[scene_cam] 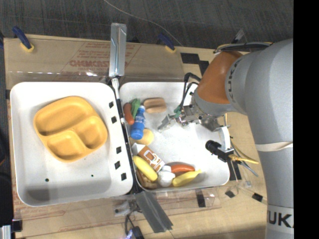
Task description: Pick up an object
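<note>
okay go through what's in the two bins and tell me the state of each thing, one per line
yellow tray: right side up, in left bin
blue bottle: lying down, right bin
bread roll: lying flat, right bin
banana: lying at right bin's near edge
claw: low over right bin, holding nothing visible

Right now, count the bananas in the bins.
2, both in the right bin near its front edge: one banana at the front left, another toward the front middle. The pile there may hide more.
</note>
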